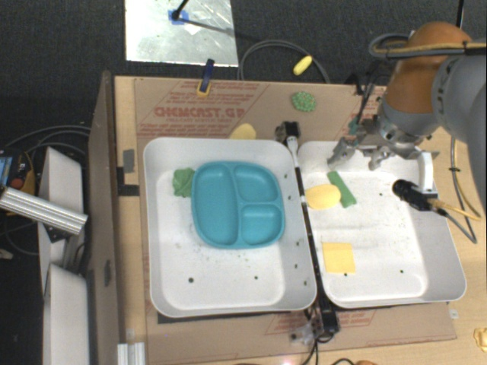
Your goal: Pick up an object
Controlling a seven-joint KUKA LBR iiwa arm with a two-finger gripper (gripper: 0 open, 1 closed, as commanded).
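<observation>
Gripper (356,158) hangs over the far edge of the right bin (396,238), fingers spread with nothing between them. Just below it, a green strip (342,189) touches a yellow lump (323,197) near the left wall. A yellow square (338,257) sits toward the front. That bin's right half is open white floor. A teal plate (236,204) hogs the left bin (171,280).

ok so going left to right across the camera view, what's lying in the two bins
green leafy piece → blue divided tray → yellow oval piece; the green strip and yellow square overlap it sideways, so left out
</observation>
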